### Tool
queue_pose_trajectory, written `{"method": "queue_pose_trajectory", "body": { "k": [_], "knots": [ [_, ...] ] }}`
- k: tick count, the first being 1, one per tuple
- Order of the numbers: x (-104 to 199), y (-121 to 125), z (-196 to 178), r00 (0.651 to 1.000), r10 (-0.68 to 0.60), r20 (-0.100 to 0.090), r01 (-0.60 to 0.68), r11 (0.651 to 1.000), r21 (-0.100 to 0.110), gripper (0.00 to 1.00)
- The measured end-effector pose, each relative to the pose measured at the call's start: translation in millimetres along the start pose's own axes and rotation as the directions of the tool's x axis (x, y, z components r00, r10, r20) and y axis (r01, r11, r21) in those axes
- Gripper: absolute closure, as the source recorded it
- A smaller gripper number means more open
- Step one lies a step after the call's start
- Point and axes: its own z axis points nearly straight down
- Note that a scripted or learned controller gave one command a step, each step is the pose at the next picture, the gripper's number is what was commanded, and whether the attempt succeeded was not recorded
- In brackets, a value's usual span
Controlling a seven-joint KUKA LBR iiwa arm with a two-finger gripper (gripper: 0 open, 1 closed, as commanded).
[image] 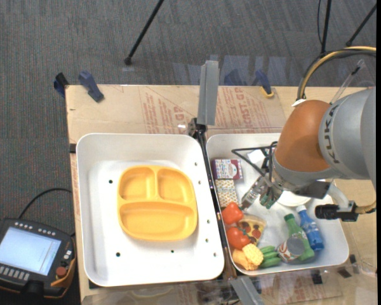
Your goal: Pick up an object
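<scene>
Hovering open end effector [259,197], empty

Heaped toy foods [267,237] in right bin [340,250]: red peppers, corn, pizza slice, green and blue bottles.

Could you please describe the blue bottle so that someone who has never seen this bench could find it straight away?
Start at the right-hand white bin, the one crowded with toy food. Go to its near right corner, where two small bottles lie side by side. The blue bottle is the one closer to the bin's right wall, with a white cap; its neighbour, the green bottle, is larger.
</scene>
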Motion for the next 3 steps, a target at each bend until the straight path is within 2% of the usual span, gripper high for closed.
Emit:
{"method": "queue_pose_trajectory", "body": {
  "k": [1,2,3],
  "knots": [
    [-3,-3,0,1.000,0.004,0.005,-0.004,1.000,0.003,0.00],
    [47,-51,0,0.999,0.049,0.001,-0.049,0.999,-0.001,0.00],
    [58,-51,-7,0.998,-0.054,0.030,0.054,0.998,-0.013,0.00]
  ]
}}
